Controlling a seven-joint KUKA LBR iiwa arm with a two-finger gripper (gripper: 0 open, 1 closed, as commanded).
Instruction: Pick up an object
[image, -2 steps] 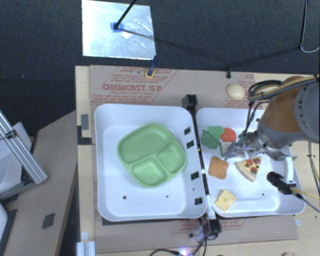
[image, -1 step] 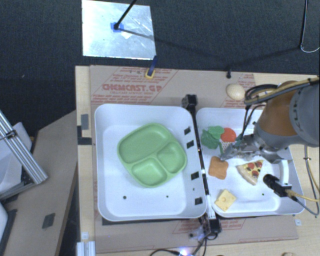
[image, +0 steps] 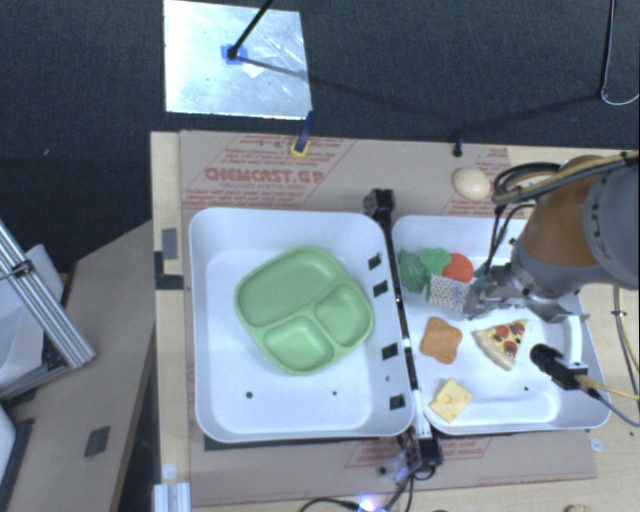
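While low in the right bin (image: 570, 405), tool (image: 478, 300) nears a speckled block (image: 447, 293) — apart.

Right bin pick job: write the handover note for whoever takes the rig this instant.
Gripper: low in the right bin, beside the small patterned block; whether its fingers are open or shut cannot be told, and nothing shows between them.
Right bin's things: green toy vegetable and red-orange piece at the far side, pizza slice, brown toast-like piece, yellow cheese wedge.
Left bin: green divided plate.
Done: arm reached into the right bin.
Left: grasp and lift one object; no pick confirmed yet.
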